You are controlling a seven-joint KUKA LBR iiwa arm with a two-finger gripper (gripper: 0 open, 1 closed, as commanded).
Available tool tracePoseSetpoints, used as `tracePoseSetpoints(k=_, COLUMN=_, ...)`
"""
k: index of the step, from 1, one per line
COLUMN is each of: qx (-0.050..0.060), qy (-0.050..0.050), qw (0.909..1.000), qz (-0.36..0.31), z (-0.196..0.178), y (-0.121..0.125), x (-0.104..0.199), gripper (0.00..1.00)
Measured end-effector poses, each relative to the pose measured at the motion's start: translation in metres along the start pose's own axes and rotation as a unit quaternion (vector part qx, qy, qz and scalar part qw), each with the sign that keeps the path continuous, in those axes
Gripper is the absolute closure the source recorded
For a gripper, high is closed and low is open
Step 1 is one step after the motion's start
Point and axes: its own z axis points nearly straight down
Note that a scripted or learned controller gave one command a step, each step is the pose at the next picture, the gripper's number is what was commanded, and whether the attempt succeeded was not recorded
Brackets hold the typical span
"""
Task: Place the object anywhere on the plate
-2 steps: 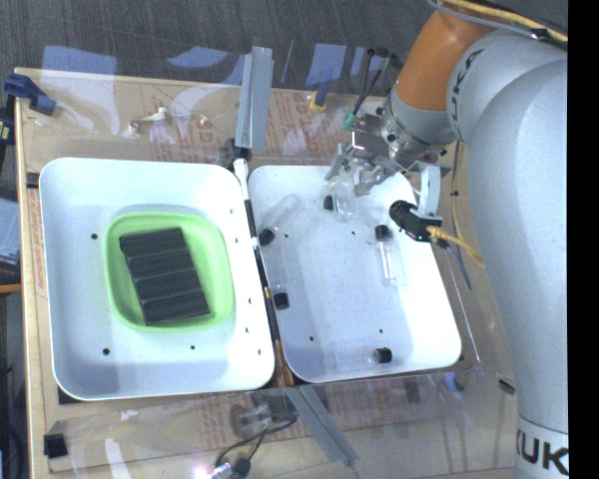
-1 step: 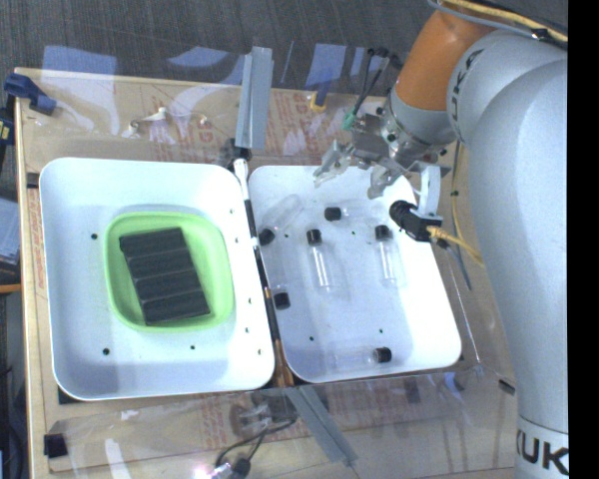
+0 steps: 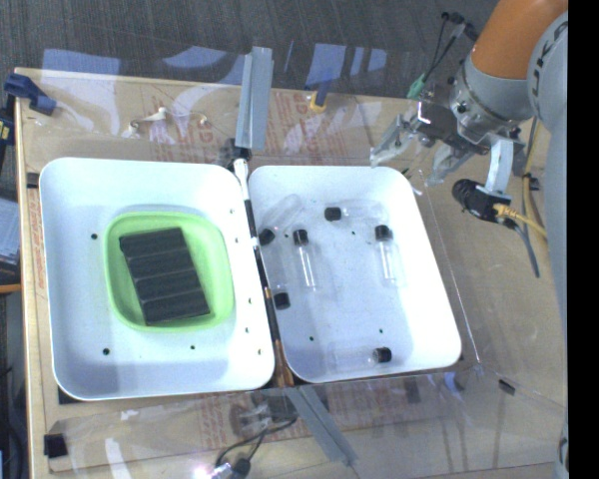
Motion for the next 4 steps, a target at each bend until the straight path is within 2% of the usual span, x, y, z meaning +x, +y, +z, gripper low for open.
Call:
tracePoseSetpoints(k=1, qx=0.000, qy=0.000, qw=0.9999, qz=0.017, z=-0.131, y=-0.016, x=-0.011, gripper=0.00)
tracePoseSetpoints(k=3, qx=-0.001, qy=-0.001, qw=0.9943, qz=0.107, z=-0.133, y=-0.016, x=-0.007, gripper=0.00)
tracePoseSetpoints(k=4, qx=0.003, qy=-0.001, qw=0.9881, qz=0.154, z=-0.131, y=-0.029, x=-0.013, gripper=0.00)
